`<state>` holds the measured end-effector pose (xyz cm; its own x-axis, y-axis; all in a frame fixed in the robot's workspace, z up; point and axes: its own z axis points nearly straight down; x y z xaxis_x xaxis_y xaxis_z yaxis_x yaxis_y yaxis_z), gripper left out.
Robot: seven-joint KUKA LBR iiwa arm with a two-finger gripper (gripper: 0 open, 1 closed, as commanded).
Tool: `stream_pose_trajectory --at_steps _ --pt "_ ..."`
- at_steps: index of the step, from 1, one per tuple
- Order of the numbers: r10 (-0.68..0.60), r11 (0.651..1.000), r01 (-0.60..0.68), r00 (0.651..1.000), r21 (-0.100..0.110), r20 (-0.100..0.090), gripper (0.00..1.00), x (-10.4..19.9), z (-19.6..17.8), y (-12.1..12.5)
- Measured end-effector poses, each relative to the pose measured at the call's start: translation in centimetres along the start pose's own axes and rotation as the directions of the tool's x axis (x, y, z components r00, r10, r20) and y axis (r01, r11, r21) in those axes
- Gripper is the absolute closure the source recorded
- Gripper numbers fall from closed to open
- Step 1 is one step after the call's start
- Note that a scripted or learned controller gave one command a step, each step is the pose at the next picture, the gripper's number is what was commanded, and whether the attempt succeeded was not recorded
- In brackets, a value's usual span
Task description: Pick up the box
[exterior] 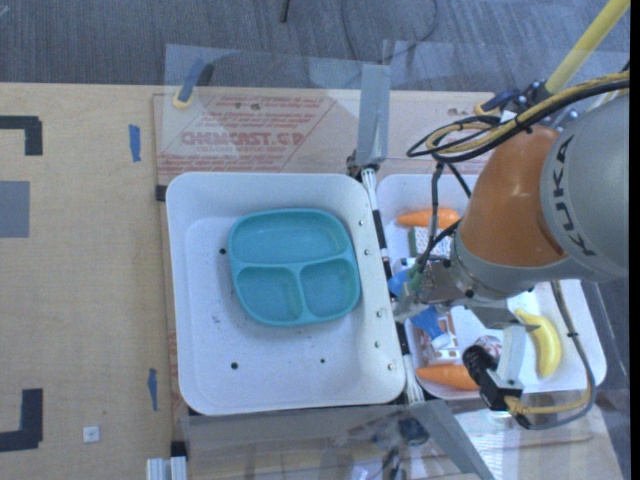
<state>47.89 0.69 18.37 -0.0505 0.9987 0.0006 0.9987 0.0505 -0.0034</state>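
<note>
Box (437, 336): lies in right bin (590, 353), blue and white with a picture, just under the arm's wrist. Claw (422, 290): low over it; grip state cannot be told. Beside: carrots (447, 375), banana (545, 343). Left bin (200, 368): teal divided plate (295, 266). Judged not yet lifted.

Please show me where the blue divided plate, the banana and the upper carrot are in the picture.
blue divided plate (295, 266), camera view, on the ridge where its three compartments meet.
banana (545, 343), camera view, on the middle of its curved body.
upper carrot (432, 217), camera view, on the middle of its orange body.
</note>
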Motion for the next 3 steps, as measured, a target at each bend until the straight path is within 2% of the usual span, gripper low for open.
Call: stream_pose_trajectory --at_steps 1,2,3 --pt "0.126 0.992 -0.126 0.992 -0.003 0.001 1.0 -4.3 -0.1 7.9" --pt "-0.329 0.944 0.329 0.944 0.0 0.0 1.0 1.5 0.0 0.9" --pt "0.229 0.973 -0.229 0.973 -0.003 0.001 1.0 -5.2 0.0 -0.2"
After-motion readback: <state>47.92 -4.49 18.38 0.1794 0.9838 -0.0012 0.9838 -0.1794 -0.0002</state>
